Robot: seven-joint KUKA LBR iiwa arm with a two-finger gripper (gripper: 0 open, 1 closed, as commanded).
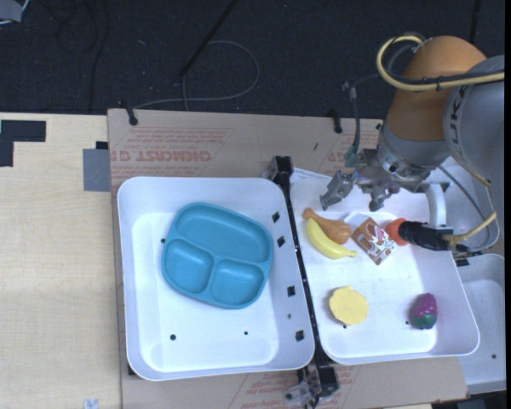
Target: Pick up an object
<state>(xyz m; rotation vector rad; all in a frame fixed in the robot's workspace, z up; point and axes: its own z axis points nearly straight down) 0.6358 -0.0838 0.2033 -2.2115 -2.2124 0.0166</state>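
Observation:
My gripper (356, 196) hangs over the far side of the right bin (460, 331), open, with nothing between its fingers. Just below it lie a yellow banana (330, 244) and an orange-brown piece (328, 225) touching it. A brown snack packet (375, 239) lies to their right, with a small orange-red thing (397, 228) beside it. Nearer the front of the bin sit a flat yellow round piece (348, 305) and a purple and green piece (423, 311).
The left bin (145, 331) holds a blue divided plate (217, 254). A black divider (294, 254) runs between the two bins. Cardboard (196, 143) lies under the bins, and a wooden bench top (43, 271) extends to the left.

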